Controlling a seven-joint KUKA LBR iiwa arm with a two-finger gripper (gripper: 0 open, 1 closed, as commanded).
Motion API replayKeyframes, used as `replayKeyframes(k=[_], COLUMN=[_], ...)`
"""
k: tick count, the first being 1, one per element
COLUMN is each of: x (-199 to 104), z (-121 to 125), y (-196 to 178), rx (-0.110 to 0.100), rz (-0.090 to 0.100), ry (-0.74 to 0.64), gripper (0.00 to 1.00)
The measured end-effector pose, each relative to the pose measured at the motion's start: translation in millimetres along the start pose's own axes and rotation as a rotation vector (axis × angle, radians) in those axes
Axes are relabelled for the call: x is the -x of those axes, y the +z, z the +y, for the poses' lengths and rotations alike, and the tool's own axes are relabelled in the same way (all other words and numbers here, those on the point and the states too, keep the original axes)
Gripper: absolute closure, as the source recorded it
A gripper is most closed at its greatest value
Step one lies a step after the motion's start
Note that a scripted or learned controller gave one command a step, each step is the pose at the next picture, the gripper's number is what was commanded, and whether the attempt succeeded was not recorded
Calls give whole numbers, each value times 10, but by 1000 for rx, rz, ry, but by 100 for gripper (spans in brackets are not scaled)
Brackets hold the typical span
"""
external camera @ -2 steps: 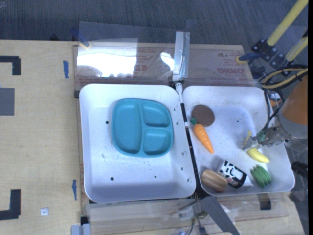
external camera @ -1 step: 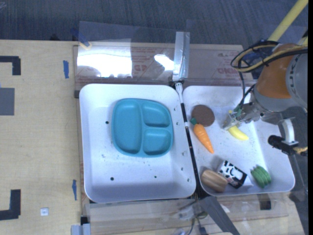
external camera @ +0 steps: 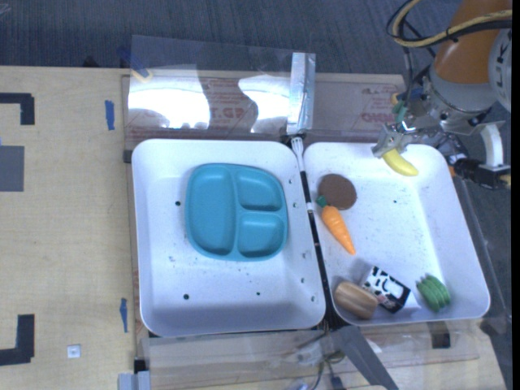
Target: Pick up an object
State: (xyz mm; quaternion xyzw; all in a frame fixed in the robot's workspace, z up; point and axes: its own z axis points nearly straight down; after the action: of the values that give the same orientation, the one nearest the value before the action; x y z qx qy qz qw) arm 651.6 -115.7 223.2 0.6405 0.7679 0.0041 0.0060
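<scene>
White plastic makes up both of your bins: two of them, side by side, the left bin (external camera: 154, 242) and the right bin (external camera: 406, 226). Count one blue divided plate (external camera: 236, 211) in the left bin, lying flat near its middle, with three compartments.

In the right bin you have six things. One yellow banana (external camera: 401, 162) sits at the far edge, near the back wall. One brown round disc (external camera: 337, 191) lies by the left wall, and one orange carrot (external camera: 337, 227) lies just in front of it, green end touching or nearly touching the disc, tip pointing toward the near side. Along the near wall you find one tan bread roll (external camera: 355, 298), one black-and-white block (external camera: 385, 288) just beside it, touching it, and one green vegetable (external camera: 433, 292) near the right corner, apart from the block.

Your gripper (external camera: 396, 139) hangs right over the banana's upper end. The fingers come down onto that end of the fruit, but you cannot tell from this slant how wide they stand or whether the banana is between them.

Your arm (external camera: 475, 47) reaches in from the upper right, orange band uppermost, wrist bent down toward the bin's far edge, with cables looping above it.
</scene>
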Motion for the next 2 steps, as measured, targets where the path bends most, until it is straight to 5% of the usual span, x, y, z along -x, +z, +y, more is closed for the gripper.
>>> replayKeyframes(k=[1,2], x=[-348,-342], z=[-199,-208], y=[-238,-216], rx=[-10,-14], rz=[4,4], ry=[-21,-20], gripper=[100,0])
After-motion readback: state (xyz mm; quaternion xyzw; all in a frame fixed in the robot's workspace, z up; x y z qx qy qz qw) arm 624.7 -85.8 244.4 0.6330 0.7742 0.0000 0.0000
